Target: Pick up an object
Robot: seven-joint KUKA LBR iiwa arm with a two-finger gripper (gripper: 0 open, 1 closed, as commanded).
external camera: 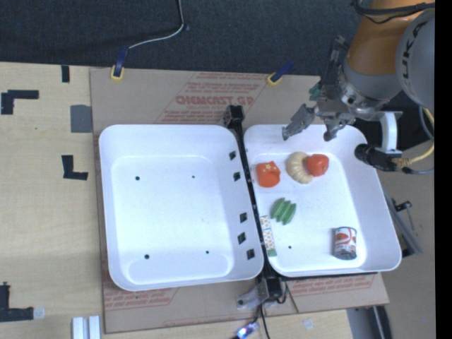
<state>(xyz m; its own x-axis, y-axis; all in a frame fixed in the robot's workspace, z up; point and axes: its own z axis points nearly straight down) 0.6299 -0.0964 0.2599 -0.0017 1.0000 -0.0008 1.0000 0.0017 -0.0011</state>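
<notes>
My gripper [311,133] hung over the far edge of the right bin [371,189], with my grey arm and its orange band [385,20] reaching in from the right side of the bench. My two fingers were spread apart with nothing between them: one dark fingertip [291,131] pointed toward the bin's far left corner, the other sat nearer the bin's far rim, above the food pieces.

Below me, in the far half of the right bin, a cream-coloured ridged piece [298,168] lay touching a red tomato-like piece [317,164] on its right. Just to their left, close to the wall that divides the bins, sat an orange-red pepper-like piece [268,174]. Nearer the camera, toward the middle of the bin, a small green piece [284,210] lay tilted. In the near right corner a small can [345,243] with a red and white label lay by the rim. A narrow printed strip [267,233] lay along the dividing wall at the near left of that bin.

None of these things touched my fingers; all rested on the bin floor. The left bin [113,189] sat beside it, both on a sheet of cardboard [205,97], and a white cable [159,37] ran across the dark backdrop beyond the bench
</notes>
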